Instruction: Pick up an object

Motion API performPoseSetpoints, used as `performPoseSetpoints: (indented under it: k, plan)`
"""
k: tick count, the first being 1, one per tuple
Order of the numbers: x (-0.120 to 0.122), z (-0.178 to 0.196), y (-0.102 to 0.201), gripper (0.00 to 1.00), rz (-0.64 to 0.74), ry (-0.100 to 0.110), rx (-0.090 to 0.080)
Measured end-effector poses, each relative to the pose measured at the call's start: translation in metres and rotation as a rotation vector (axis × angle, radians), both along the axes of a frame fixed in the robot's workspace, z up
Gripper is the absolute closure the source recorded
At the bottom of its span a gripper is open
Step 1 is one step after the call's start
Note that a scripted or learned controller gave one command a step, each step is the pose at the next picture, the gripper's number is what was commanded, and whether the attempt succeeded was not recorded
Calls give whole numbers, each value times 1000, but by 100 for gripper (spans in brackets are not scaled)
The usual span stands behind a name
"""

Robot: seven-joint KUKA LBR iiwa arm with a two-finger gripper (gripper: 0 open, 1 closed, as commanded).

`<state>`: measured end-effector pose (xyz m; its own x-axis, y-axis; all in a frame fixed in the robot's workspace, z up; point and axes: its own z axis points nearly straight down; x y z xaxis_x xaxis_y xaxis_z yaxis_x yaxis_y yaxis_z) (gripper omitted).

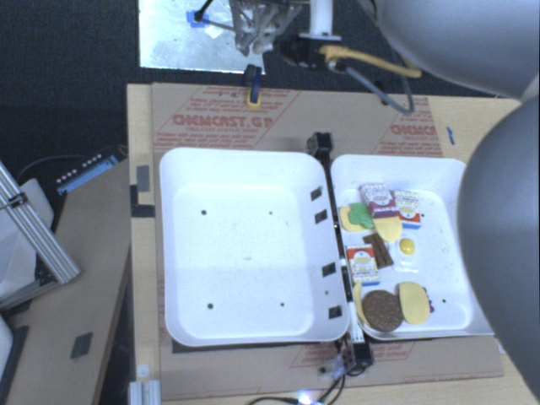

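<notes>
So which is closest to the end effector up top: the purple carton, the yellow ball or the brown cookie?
From the end effector:
1. Purple carton, far end of the right bin.
2. Yellow ball, mid-bin.
3. Brown cookie, near end, farthest.

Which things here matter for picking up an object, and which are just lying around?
For the job:
gripper, high above the bench
right bin
brown round cookie
purple carton
green piece
small yellow ball

Just lying about:
left bin
cardboard sheet
metal rail
</notes>
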<state>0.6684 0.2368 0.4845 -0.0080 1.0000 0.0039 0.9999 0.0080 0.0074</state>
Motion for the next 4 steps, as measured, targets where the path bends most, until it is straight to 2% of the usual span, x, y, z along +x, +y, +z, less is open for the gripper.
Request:
performPoseSetpoints:
  k: [1, 2, 3, 4]
  plan:
    - [0, 45, -89, 100, -14, 0, -4]
    - [-1, -34, -45, 100, -1, 13, -4]
    - [1, -15, -141, 100, -16, 4, -6]
    - [-20, -252, -77, 100, -1, 22, -5]
